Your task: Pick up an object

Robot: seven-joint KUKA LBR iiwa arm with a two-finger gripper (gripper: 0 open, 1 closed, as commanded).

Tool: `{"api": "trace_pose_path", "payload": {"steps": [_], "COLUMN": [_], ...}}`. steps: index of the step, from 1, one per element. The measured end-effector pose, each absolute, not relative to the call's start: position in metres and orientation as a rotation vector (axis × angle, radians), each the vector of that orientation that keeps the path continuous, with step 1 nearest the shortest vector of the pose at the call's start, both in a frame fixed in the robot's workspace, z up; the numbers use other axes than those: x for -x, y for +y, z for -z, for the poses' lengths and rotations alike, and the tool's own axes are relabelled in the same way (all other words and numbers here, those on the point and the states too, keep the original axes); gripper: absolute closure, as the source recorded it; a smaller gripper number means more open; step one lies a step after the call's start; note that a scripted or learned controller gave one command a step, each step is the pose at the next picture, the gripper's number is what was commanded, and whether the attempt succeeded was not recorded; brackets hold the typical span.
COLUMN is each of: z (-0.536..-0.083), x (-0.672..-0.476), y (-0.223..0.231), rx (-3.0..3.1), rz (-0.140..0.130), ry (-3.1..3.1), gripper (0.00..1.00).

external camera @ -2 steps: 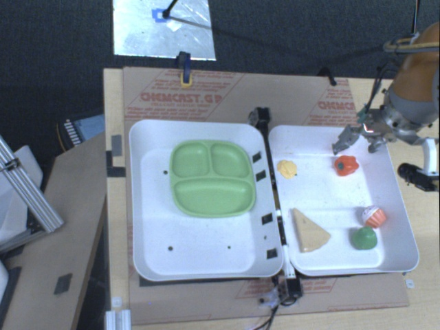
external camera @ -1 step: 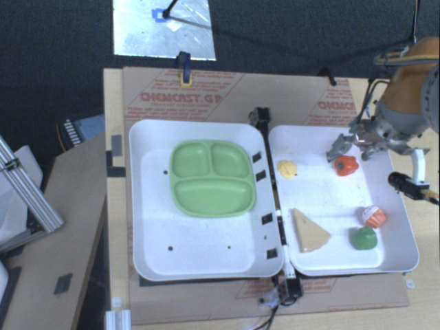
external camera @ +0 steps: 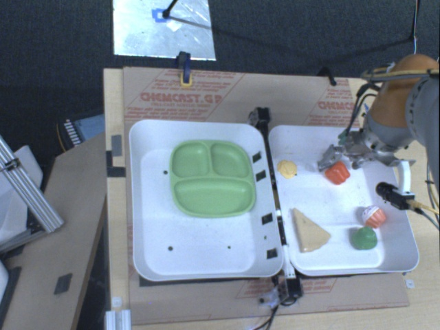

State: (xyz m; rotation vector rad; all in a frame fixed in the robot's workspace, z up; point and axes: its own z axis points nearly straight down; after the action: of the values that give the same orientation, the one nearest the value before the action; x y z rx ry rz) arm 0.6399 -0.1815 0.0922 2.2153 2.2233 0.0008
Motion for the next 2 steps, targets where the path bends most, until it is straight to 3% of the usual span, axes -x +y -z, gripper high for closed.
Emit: {"api": "trace_pose_path", "payload": {"steps": [1,2], "z": [-0.105,-0.17], "x": [-0.641,-0.641], "y": [-0.181,-0.178], "rx": [-2.212,-2.211], "rz": [-0.005,-0.007], "ry": [2.223,2.222], "gripper": [1.0,1.0]}}
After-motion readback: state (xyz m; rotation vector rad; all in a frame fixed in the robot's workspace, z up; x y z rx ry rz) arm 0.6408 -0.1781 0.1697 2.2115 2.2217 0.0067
